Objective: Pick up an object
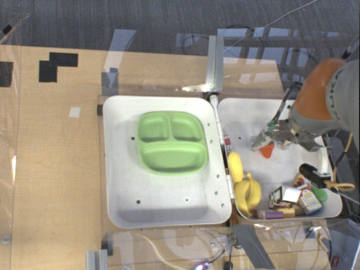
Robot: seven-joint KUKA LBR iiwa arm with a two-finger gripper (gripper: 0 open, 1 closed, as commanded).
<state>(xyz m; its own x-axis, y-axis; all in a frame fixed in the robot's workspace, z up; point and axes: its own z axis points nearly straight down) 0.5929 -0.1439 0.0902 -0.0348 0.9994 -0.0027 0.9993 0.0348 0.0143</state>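
My gripper (271,139) hangs low over the middle of the right bin (247,117), with the arm coming in from the right. A small orange-red object (268,149) shows just below the gripper, touching or nearly touching its tip. I cannot tell whether it is held or lying on the bin floor. Yellow bananas (247,189) lie at the bin's front left, with another yellow fruit (234,166) just behind them.
The left bin (121,190) holds a green divided plate (171,141). Along the right bin's front wall lie a small box (289,196), a carton (310,202), a green piece (320,195) and a purple stick (273,213). A metal divider (220,145) separates the bins.
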